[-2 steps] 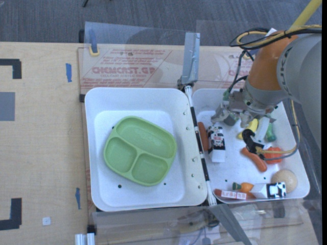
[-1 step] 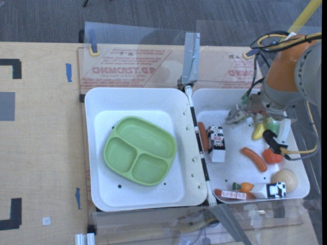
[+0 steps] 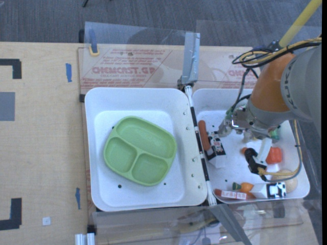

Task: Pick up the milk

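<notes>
We find the grey arm with the orange band reaching over the right shallow white bin. Its hand hangs low at the bin's left side; we cannot tell its state. The small white milk carton lies just below the hand, beside a brown sausage-shaped item. A green divided plastic plate sits in the left bin.

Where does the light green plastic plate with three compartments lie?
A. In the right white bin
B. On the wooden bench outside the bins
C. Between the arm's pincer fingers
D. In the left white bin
D: the light green three-compartment plastic plate rests flat on the floor of the left white bin, while the grey and orange arm reaches over the right white bin.
</notes>
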Controlling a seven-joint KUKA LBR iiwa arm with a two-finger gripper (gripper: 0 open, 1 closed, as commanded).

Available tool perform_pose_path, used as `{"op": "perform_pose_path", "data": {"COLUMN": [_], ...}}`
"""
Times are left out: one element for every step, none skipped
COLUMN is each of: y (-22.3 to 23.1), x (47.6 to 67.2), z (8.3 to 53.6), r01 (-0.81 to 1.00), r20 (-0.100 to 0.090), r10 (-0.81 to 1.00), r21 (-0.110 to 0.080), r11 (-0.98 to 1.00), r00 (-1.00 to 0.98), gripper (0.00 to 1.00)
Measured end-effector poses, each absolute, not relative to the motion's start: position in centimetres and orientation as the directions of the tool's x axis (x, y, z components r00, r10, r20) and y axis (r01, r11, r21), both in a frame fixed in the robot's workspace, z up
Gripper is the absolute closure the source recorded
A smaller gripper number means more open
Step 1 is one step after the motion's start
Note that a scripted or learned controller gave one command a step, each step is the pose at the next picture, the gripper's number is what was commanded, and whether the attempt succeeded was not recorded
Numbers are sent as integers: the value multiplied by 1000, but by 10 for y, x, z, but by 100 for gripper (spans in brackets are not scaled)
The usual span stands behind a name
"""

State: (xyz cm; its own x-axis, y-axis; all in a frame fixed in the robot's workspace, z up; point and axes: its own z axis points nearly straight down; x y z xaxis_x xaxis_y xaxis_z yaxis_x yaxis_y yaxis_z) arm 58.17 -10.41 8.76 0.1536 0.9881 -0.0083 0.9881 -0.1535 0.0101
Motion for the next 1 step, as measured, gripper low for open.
{"op": "perform_pose_path", "data": {"y": [-102], "x": [583], "z": [96], "r01": [988], "r20": [-4], "r10": [988], "r21": [9], "r11": [-153], "r00": [153], "gripper": [100]}}
